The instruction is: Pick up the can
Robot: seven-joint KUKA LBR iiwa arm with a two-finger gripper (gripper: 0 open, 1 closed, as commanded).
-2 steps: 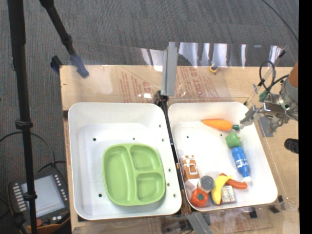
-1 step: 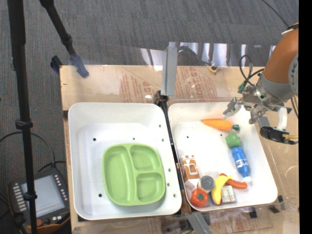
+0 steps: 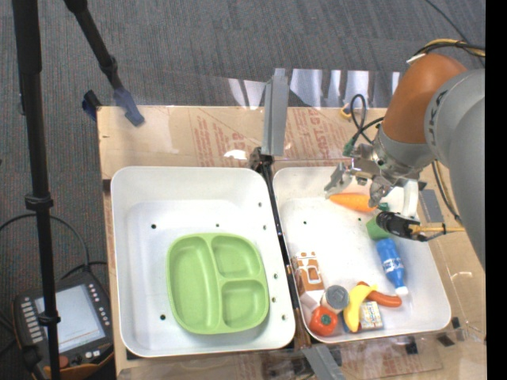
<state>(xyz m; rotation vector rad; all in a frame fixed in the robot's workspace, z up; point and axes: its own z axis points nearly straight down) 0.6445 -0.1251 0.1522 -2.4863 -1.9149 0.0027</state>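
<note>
In the lower part of the right bin [image 3: 444,291] we see the can [image 3: 337,298], standing upright with its grey lid up, between a tomato [image 3: 323,321] and a banana [image 3: 355,307]. At the upper right of that bin our claw [image 3: 356,182] hangs just above an orange carrot [image 3: 352,203]; we cannot tell how its fingers stand. The left bin [image 3: 142,196] holds a green divided plate [image 3: 218,282].
</note>
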